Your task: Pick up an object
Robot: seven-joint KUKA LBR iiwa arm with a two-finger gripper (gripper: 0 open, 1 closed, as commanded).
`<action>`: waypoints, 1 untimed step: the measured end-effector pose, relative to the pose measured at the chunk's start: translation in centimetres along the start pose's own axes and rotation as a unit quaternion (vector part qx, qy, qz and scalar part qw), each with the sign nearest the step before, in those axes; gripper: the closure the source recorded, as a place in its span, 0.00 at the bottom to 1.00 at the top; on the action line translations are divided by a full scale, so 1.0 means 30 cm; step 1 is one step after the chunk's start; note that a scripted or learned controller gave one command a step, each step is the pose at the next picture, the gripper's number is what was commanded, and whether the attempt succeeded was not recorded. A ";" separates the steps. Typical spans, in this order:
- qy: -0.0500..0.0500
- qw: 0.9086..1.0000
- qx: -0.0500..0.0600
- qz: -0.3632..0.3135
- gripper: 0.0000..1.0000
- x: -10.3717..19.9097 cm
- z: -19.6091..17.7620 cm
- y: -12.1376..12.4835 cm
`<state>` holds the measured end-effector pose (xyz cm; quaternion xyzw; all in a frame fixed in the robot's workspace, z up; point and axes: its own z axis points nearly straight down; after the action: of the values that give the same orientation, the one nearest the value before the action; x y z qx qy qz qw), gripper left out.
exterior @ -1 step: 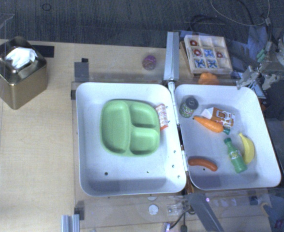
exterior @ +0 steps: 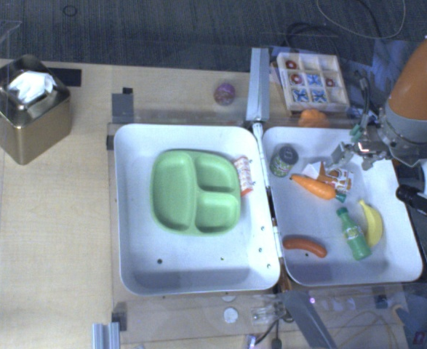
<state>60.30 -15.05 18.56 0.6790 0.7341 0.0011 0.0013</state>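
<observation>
The carrot (exterior: 314, 187) is lying in the right bin (exterior: 409, 267), right of frame centre, beside a small can (exterior: 284, 160). The tool (exterior: 348, 153) is hovering just above and right of it, over an orange-and-white packet (exterior: 337, 177); whether it is open, I cannot tell. A green bottle (exterior: 353, 234), banana (exterior: 372, 222) and sausage (exterior: 305, 246) are sitting lower in the bin.
</observation>
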 end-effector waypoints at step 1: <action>-0.005 1.000 -0.020 0.022 0.00 0.094 0.197 0.040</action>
<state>61.30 -12.13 12.65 0.6948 0.7189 0.0127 0.0181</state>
